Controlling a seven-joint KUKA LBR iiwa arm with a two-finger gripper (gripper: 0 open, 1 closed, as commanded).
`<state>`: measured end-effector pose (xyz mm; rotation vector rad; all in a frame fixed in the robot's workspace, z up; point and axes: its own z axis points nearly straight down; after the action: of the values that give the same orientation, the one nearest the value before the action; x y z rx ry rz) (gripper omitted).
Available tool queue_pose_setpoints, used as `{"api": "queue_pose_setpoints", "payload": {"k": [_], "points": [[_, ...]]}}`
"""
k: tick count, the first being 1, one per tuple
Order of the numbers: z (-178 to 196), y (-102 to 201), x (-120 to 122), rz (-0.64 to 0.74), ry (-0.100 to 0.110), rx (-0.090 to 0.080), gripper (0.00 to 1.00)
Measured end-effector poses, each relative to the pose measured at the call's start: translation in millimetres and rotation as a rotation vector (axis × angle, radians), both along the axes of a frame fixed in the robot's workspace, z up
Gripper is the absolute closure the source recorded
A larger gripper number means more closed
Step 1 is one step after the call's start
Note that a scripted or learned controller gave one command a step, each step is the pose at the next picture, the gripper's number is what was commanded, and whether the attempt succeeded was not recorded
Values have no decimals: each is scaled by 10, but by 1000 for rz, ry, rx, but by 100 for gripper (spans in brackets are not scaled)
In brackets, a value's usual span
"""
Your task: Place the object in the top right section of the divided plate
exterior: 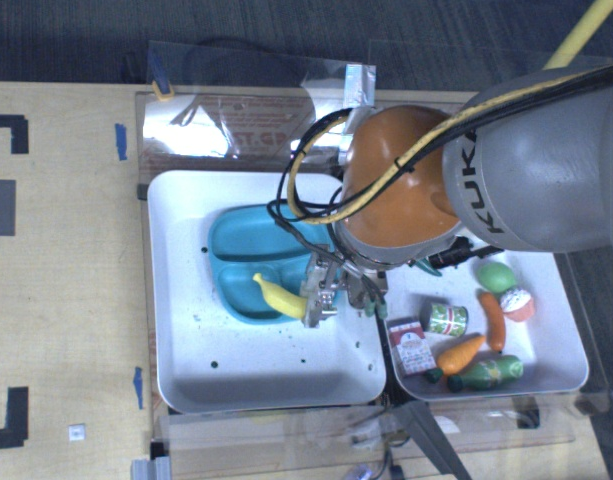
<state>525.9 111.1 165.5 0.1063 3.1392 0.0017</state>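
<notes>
Camera view looks down at a slant on a pale wooden counter [66, 298] carrying two shallow white bins side by side. Filling the upper right of the frame is the grey arm [531, 168], its orange band [396, 188] bulging just above the wrist, with black and yellow cables looping over it. Its hand [331, 298] hangs low over the left bin [186, 358], at the right edge of a blue divided plate [251, 258] that sits in the middle of that bin. A yellow toy banana [281, 298] lies across the lower part of the plate, its right end right at the metal fingers [316, 298]. The fingers look close around that end, yet from this angle I cannot tell whether they pinch it or merely stand beside it, nor how far apart they are.

Lower right in the frame, the right bin [566, 353] holds a cluster of toy food: a green round fruit [496, 276], a white and red piece [516, 303] just below it, a red sausage [494, 320], a green can [446, 320], a small carton [414, 348], an orange carrot [458, 353] and a dark green vegetable [486, 371] at the bottom. A clear plastic sheet [246, 128] lies behind the left bin, near the top of the frame.
</notes>
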Motion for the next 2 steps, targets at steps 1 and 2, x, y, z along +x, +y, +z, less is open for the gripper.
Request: {"api": "queue_pose_setpoints", "payload": {"k": [1,2], "points": [[492,-606,-208,141,-8,-1,100],[277,-1539,-361,423,-2,-2,100]]}}
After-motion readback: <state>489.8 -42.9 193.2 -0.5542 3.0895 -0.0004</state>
